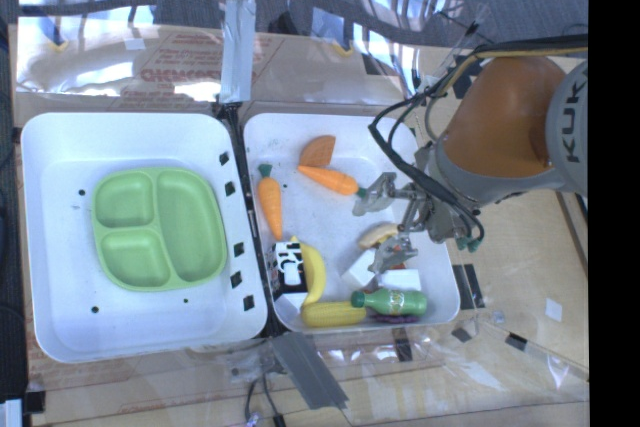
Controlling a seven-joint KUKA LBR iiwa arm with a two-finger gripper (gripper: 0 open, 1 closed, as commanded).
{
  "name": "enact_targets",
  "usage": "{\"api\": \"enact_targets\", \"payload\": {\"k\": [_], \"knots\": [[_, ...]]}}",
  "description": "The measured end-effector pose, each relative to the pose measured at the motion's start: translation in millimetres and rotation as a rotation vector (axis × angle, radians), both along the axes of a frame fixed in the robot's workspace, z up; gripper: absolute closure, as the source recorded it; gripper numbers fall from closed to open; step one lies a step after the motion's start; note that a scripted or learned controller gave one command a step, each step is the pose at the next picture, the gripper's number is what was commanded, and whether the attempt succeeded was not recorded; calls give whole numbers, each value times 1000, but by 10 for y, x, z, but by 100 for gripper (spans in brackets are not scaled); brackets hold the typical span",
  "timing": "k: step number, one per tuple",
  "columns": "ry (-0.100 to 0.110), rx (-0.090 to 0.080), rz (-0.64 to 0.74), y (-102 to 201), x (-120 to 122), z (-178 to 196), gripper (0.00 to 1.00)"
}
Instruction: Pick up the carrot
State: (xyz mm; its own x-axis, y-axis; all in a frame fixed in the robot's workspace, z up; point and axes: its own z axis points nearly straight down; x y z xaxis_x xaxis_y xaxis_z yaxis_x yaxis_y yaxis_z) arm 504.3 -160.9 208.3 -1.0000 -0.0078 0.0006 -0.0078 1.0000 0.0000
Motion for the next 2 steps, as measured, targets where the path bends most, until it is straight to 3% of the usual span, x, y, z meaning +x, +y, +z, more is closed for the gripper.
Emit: {"api": "enact_targets", "payload": {"k": [1, 2], "knots": [[5, 3, 125, 30, 742, -910, 0], [-4, -1, -99, -435, 1244, -1153, 0]]}}
